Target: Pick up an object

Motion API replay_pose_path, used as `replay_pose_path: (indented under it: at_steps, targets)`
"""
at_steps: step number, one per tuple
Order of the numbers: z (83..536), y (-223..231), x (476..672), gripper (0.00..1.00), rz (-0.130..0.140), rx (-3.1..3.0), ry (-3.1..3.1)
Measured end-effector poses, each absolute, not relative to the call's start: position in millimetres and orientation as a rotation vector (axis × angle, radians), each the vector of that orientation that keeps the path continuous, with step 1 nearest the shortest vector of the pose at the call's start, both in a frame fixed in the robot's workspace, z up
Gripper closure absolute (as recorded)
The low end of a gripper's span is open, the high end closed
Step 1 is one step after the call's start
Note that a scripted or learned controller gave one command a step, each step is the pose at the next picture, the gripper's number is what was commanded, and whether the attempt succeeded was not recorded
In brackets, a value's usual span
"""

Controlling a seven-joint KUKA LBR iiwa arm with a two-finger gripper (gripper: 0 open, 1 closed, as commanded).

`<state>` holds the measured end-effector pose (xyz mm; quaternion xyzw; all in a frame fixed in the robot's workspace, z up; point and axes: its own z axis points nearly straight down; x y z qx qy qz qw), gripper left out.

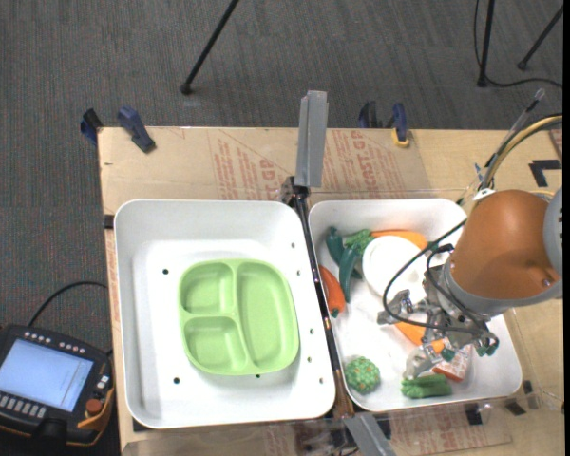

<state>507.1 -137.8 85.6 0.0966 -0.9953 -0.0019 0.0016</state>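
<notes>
— Where is the arm [505, 255] reaching right now?

— It is coming in from the right and leaning down over the right bin [494, 380], toward that bin's near right corner. The gripper [435, 352] is hanging low among the toys there, with black cables looping around the wrist.

— Is it holding anything?

— I cannot tell. The fingers are sitting in a cluster of small things: an orange piece [413, 332] just under the wrist, a small red-and-white item [458, 365] beside the tips, and a green knobbly toy [426, 387] lying just in front of them. Whether the jaws are spread or closed on one of these is lost in the clutter (the wrist is covering most of it).

— What else is lying in that bin?

— A white plate [391, 261] is resting toward the far side, with an orange rim of something peeking out behind it. A dark teal toy [345, 259] is lying along the plate's left edge, a carrot-like orange toy [332, 292] is leaning against the bin's left wall, and a green speckled ball [363, 373] is sitting near the front, well apart from the gripper.

— And the left bin [138, 255]?

— It is holding a light green divided tray [238, 315], lying flat in the middle with its three compartments facing up. A teach pendant [46, 382] is sitting on the floor beyond the bench's left edge.
</notes>
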Motion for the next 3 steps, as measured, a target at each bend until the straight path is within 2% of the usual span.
replay_pose_path:
  at_steps: [1, 2, 3]
  targets:
    - [96.4, -136.0, 509.1, 1.00, -0.006, 0.312, -3.126]
    - [96.1, -135.8, 509.0, 0.00, -0.006, 0.313, -3.126]
    - [105.7, -134.2, 510.1, 1.00, -0.008, 0.319, -3.127]
